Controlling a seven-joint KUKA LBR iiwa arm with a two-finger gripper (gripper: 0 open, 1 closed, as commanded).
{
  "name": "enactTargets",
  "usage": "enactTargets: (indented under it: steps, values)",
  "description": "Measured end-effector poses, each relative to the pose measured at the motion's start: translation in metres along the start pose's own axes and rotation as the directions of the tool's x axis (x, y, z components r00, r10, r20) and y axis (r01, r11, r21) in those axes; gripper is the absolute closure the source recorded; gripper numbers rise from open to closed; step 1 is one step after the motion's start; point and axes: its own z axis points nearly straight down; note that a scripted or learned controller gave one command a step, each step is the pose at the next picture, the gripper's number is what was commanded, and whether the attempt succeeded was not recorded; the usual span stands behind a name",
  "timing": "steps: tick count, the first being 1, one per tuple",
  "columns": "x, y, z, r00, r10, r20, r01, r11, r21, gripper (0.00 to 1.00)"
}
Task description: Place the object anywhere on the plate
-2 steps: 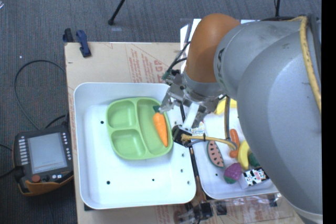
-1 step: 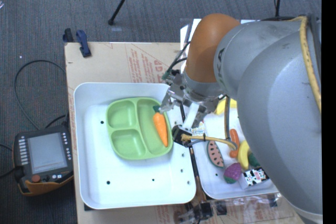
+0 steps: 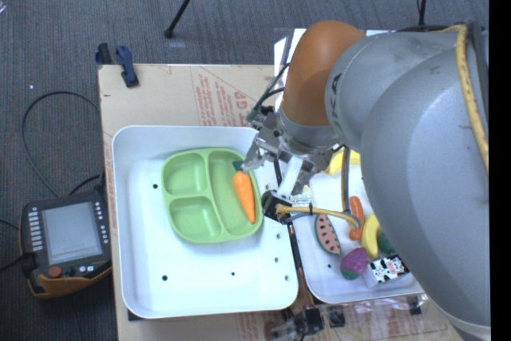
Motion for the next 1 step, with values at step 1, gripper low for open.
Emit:
enactTargets:
  steps: [1]
  values:
    - [0.0, 0.0, 0.0, 1.0, 0.0, 0.0, 0.0, 1.0, 0.0, 0.0]
